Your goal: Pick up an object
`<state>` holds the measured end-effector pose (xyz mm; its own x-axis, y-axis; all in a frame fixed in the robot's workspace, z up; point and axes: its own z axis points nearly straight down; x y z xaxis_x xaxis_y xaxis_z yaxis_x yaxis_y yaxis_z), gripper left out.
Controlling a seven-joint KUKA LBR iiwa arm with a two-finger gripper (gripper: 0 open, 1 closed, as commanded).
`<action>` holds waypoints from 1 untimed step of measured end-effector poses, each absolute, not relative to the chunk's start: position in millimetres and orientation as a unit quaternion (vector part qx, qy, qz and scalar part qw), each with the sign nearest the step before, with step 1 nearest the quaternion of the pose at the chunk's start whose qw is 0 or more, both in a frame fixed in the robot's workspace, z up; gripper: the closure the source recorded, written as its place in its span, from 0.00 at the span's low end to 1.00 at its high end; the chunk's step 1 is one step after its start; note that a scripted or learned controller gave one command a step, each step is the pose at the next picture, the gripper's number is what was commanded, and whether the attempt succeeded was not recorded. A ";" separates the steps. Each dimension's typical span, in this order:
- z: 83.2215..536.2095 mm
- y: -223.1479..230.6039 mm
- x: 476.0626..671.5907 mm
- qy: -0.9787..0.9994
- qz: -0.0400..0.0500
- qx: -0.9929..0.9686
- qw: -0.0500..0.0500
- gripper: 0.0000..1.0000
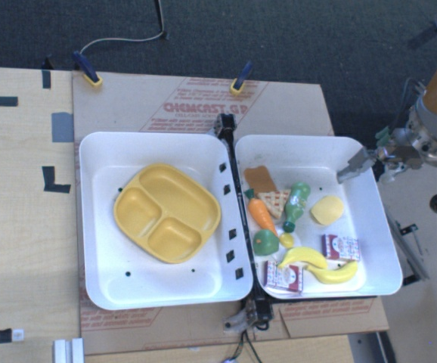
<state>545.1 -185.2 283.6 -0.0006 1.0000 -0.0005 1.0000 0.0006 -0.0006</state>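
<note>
The right bin (370, 203) holds several toy foods: a brown toast slice (260, 178), an orange carrot (261, 213), a green bottle (295, 200), a yellow lemon (326, 209), a green round fruit (264, 241), a banana (320, 265) and two red-and-white cartons (341, 247) (283, 277). My gripper (361, 173) hovers over the bin's upper right corner, up and to the right of the lemon. It is open, and nothing sits between its fingers.
A yellow divided plate (167, 212) lies in the left bin (97, 225). A black divider with clips (233, 203) runs between the bins. Blue and yellow clamps (88, 68) (241, 80) hold the cardboard at the far edge.
</note>
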 end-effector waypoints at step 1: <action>105.3 -181.4 572.1 -0.707 -0.005 -0.707 -0.006 0.00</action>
<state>572.1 -181.4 105.3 -0.0009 1.0000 -0.0015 0.9999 0.0009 0.0162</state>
